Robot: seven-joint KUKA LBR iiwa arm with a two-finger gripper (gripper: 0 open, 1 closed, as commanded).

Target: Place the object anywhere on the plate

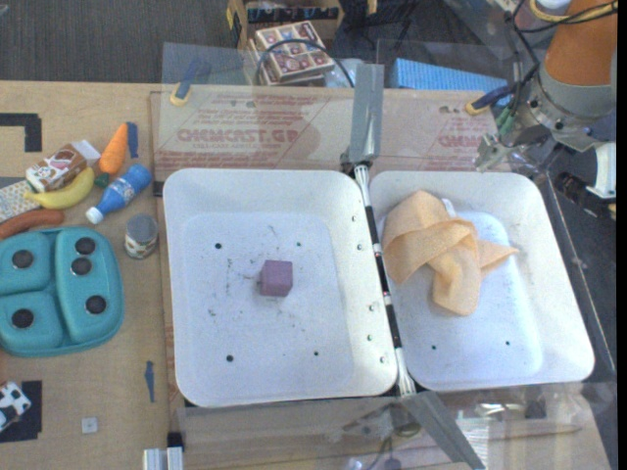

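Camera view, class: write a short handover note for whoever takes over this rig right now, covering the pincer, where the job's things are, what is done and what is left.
Pincer: up at the far right, above the back edge of the right bin; I cannot tell what it is doing.
Purple block: lying alone near the middle of the left bin.
Orange cloth: crumpled in the right bin; a pale blue surface peeks out beneath it, possibly the plate.
Done: nothing placed yet.
Left: pick up the object and set it on the plate.

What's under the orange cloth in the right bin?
A pale blue plate edge peeks out beside the orange cloth in the right bin; the rest of it is covered.
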